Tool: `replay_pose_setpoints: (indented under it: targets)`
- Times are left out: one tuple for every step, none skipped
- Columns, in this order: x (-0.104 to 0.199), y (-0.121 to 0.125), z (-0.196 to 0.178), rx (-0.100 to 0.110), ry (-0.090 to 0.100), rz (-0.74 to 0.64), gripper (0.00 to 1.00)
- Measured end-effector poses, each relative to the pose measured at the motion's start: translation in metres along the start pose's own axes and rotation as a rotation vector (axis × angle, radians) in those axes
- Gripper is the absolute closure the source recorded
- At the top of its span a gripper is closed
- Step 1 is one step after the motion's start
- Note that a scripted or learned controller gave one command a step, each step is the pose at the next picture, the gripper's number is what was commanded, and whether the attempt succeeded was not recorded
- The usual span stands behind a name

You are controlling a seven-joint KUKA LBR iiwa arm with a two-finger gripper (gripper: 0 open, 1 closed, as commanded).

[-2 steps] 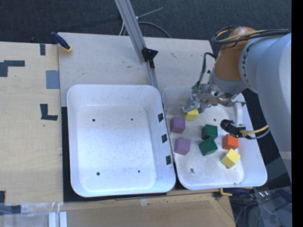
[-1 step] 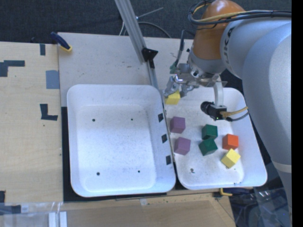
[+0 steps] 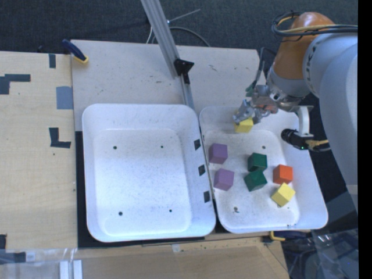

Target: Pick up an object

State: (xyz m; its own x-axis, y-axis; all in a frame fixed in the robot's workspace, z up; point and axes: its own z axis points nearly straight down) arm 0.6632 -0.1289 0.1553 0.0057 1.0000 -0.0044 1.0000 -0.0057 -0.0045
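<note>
Over right bin (image 3: 302, 214), claw (image 3: 246, 116) on yellow block (image 3: 244, 125)

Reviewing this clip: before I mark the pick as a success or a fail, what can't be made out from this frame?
- Grip: the gripper sits right over a yellow block at the right bin's far edge; the wrist hides the fingers, so hold or mere contact cannot be told.
- Lift: from this slanted camera view, whether that block rests on the bin or hangs above it is unclear.
- The arm is cut off by the right edge.

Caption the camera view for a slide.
Gripper at a yellow cube in the right bin; six more cubes lie nearby.
</note>
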Motion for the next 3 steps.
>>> replay_pose_setpoints:
  targets:
    - [-0.012,0.014,0.031,0.024,0.007,-0.006,1.0]
    - [0.011,0.014,0.04,0.021,0.001,-0.005,1.0]
    - [0.09,-0.001,-0.042,-0.01,0.007,-0.015,1.0]
